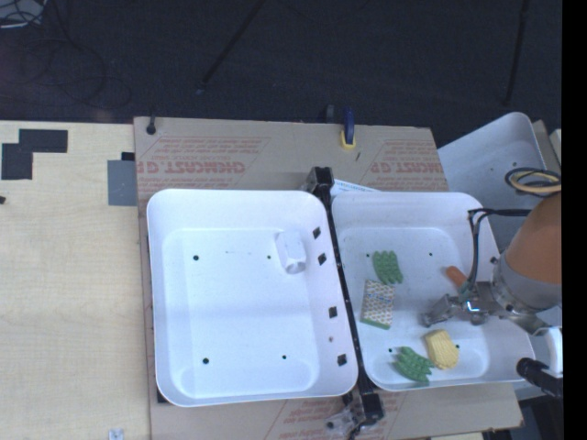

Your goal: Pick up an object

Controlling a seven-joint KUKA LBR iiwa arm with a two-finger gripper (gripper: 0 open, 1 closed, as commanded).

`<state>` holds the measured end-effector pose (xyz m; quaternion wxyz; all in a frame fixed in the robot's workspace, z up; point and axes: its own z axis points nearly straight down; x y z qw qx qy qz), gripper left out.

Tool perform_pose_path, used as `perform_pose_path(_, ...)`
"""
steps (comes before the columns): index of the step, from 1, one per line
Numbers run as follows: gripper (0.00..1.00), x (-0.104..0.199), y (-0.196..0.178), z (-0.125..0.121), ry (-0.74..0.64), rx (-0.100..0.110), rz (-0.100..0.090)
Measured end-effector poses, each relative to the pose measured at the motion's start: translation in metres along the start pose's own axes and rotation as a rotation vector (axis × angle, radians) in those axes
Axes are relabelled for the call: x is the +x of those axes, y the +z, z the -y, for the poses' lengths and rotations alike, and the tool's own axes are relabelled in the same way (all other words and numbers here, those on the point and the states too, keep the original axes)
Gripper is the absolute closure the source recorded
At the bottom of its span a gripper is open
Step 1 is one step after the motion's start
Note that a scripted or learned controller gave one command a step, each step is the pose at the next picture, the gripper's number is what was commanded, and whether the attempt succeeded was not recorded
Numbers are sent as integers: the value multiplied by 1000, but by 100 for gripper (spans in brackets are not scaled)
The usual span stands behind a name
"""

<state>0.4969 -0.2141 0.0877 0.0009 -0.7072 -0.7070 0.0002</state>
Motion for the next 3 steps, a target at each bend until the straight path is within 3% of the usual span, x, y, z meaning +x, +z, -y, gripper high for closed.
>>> perform_pose_path(1, 0, 0, -15, -26, -1, -1, 1)
perform_pose_path(2, 0, 0, -77, -43, 0, -2, 2)
perform_pose_path(3, 0, 25, -81, -135, -5, -7, 3)
